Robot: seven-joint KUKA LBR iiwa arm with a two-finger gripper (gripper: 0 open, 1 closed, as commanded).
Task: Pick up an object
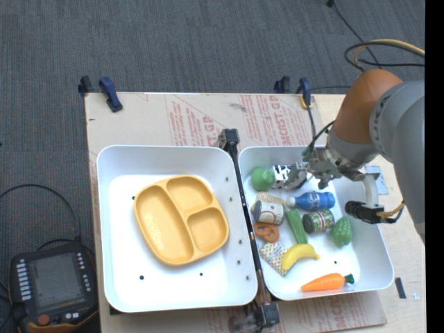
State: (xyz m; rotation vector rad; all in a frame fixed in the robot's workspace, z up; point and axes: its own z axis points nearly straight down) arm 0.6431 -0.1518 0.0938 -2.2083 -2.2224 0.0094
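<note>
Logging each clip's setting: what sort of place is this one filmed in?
Likely a robotics lab test bench, not a kitchen. A board is clamped down over grey carpet, two white bins sit side by side with toy food such as a banana, and a control pendant lies on the floor.

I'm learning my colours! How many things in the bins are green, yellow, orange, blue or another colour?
Green: 4 (round fruit, long vegetable, can, bumpy vegetable)
Yellow: 2 (divided plate, banana)
Orange: 1 (carrot)
Blue: 1 (bottle)
Brown or tan: 3 (pretzel, small tin, patterned wedge)
Total: 11
</note>
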